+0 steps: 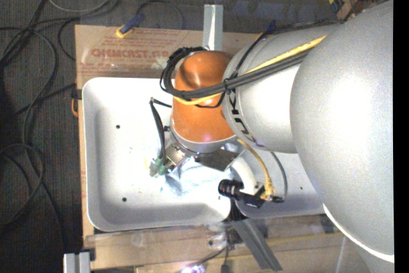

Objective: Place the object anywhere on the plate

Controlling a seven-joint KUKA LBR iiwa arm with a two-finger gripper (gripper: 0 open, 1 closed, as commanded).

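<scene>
My arm reaches in from the right, and its orange band (201, 96) hangs over the middle of the left white bin (105, 137). Below the band, the gripper (167, 163) points down toward the bin floor, its tip mostly hidden by the wrist. A small green object (156, 167) sits right at the gripper's left side, touching or very close to it. A pale bluish patch (176, 186) lies on the bin floor just below. A curved white rim (245, 171), possibly the plate, peeks out under the arm to the right.
The big grey arm body (332, 118) covers the right bin. Black cables (158, 121) and a yellow cable (263, 172) hang off the wrist. A cardboard sheet (121, 51) lies behind the bins, with loose cables on the dark floor (38, 73) to the left.
</scene>
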